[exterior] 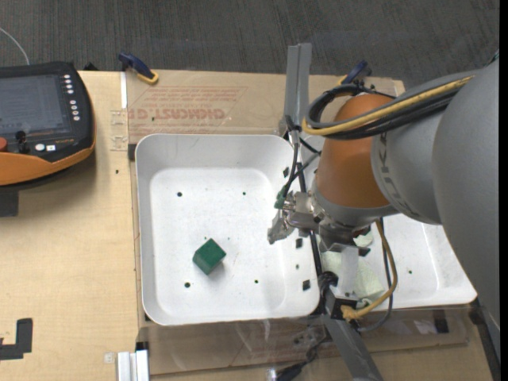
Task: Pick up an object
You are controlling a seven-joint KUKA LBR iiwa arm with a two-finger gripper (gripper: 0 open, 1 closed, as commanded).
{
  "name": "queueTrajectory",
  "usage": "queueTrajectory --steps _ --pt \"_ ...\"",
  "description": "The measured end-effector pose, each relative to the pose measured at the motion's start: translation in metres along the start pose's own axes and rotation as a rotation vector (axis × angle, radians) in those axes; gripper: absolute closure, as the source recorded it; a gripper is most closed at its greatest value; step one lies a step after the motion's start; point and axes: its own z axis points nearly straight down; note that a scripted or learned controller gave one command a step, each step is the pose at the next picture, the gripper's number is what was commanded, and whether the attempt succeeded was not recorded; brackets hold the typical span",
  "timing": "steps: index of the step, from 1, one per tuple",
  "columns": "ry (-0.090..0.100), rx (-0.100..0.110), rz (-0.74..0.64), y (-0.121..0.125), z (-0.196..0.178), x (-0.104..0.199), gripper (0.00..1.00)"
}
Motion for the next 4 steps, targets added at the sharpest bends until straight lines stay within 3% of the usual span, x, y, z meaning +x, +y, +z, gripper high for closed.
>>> queueTrajectory --steps 1,2,3,4 --pt "-0.001 0.0 -0.269 -0.014 0.032 0.068 0.0" --pt "-0.001 -0.005 -0.497 -0.022 -0.104 0.111 0.0" --pt "-0.002 -0.002 -0.821 -0.012 -0.061 0.062 0.0" --pt "-0.002 -0.006 -1.113 -0.021 -0.075 0.107 0.0"
